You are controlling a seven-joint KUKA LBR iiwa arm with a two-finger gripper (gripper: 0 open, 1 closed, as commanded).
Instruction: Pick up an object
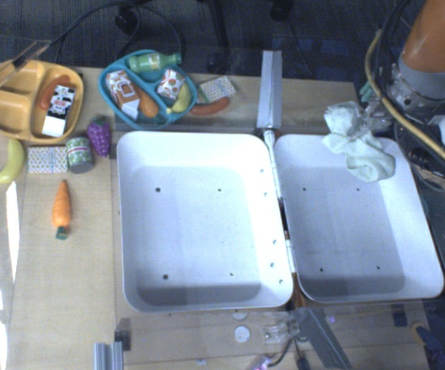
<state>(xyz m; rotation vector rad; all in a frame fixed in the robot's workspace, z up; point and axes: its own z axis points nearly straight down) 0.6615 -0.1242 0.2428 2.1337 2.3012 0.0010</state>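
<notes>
Hovering at the far corner of the right bin

My arm point(430, 33) reaches in from the right, its orange band high in the top corner. My gripper point(370, 114) sits at the far edge of the right bin point(361, 284), just where a crumpled white cloth point(357, 145) is bunched up; cables crowd that spot, so I cannot tell how the gripper stands or whether it has the cloth at all. The cloth lies partly over the bin's far rim (pale against pale, hard to trace). Beside it, the left bin point(195, 284) shares a central divider. On the bench to the left lie a toy carrot point(62, 206), a banana point(8, 164), a yellow tray point(10, 102) and a blue tray point(122, 102) of play food.
</notes>
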